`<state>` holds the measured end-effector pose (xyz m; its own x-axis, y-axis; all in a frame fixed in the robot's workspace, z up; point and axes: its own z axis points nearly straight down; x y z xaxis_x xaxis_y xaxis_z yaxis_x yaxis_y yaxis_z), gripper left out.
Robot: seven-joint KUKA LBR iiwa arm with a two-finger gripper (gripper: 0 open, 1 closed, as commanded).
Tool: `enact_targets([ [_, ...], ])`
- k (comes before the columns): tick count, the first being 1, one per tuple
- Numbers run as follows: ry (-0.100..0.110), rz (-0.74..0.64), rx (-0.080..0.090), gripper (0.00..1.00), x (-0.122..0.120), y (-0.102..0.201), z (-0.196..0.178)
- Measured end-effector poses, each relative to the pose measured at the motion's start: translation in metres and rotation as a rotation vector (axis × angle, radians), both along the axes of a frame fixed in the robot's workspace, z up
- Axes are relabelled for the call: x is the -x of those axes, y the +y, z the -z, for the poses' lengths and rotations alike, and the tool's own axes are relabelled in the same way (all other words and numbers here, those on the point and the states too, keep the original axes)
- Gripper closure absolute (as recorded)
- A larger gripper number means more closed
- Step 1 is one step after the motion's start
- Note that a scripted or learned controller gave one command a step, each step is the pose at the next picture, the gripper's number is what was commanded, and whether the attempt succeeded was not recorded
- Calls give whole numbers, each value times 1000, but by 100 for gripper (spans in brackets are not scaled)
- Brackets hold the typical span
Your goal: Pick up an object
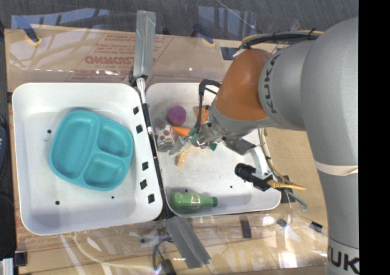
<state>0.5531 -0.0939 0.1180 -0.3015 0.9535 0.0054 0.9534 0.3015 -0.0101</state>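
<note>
The right bin [244, 197] holds several small things. A purple ball [177, 113] lies near its back, with an orange carrot-shaped piece [180, 130] just in front of it. A small red-and-white can [163, 137] stands by the left wall, and a tan stick-like piece [182, 156] lies beside it. A green bottle [192, 200] lies on its side along the front wall. My gripper [200, 138] is low over the bin's left part, right beside the orange piece and just above the tan piece. The wrist hides what is under it.
The left bin [30, 207] holds a teal divided plate [91, 149]. The arm's grey and orange body covers the right bin's back right part. Bare white floor shows in the middle and front right of the right bin.
</note>
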Motion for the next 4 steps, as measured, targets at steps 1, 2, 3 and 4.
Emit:
enact_targets([
  [1, 37, 218, -8, 0, -96, -4, 23],
  [2, 62, 214, -9, 100, -92, -4, 13],
  [3, -14, -221, 1, 100, -51, 51, -77],
  [4, -12, -138, 4, 100, -75, -7, -101],
])
